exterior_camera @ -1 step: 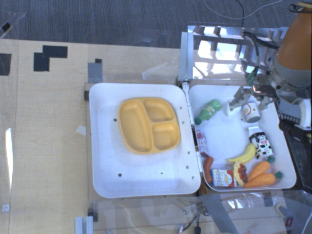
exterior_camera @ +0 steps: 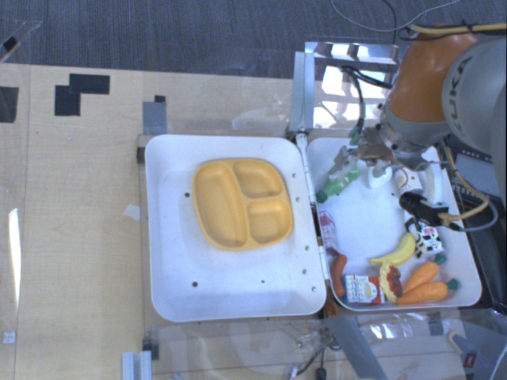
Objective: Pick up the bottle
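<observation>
A small green bottle (exterior_camera: 336,185) lies on its side at the far left of the right bin (exterior_camera: 467,291), close to the wall between the two bins. My gripper (exterior_camera: 360,167) hangs over the back of that bin, just right of and above the bottle. It is open, and its left finger (exterior_camera: 342,160) reaches down beside the bottle's upper end. Nothing shows between the fingers. The orange band and grey wrist rise behind it to the upper right.
A yellow divided plate (exterior_camera: 242,203) rests in the left bin (exterior_camera: 174,291). The right bin's front holds a banana (exterior_camera: 396,250), two carrots (exterior_camera: 424,285), a juice carton (exterior_camera: 361,289), a cow figure (exterior_camera: 428,241) and a red item (exterior_camera: 338,267). Black cable (exterior_camera: 428,209) loops beside the gripper.
</observation>
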You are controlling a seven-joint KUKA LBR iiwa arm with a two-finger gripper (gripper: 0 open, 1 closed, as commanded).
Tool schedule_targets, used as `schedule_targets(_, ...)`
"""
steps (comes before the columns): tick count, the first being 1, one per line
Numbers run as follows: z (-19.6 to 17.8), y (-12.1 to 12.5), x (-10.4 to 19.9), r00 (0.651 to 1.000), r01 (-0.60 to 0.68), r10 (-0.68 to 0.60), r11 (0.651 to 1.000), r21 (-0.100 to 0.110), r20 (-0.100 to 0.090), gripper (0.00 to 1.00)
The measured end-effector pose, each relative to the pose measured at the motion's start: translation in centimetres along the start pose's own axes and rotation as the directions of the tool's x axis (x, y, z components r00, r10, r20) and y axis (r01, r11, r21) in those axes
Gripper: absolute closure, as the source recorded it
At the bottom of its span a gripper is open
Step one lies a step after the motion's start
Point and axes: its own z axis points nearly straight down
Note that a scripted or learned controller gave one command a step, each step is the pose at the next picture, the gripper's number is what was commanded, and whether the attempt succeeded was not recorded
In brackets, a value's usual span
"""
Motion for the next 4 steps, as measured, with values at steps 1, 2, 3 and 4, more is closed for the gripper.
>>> schedule_targets(1, 9.6, -0.5, -4.1, 1.000, -0.001, 0.001, 1.000, -0.009, 0.002, 0.00)
schedule_targets(2, 9.8, 4.1, -7.0, 1.000, 0.027, -0.026, 1.000, 0.014, -0.006, 0.00)
schedule_targets(3, 8.6, 4.2, -6.9, 1.000, 0.031, -0.031, 0.999, 0.013, -0.005, 1.00)
schedule_targets(4, -6.5, 3.4, -0.4, 0.971, -0.237, 0.237, 0.971, -0.006, 0.000, 1.00)
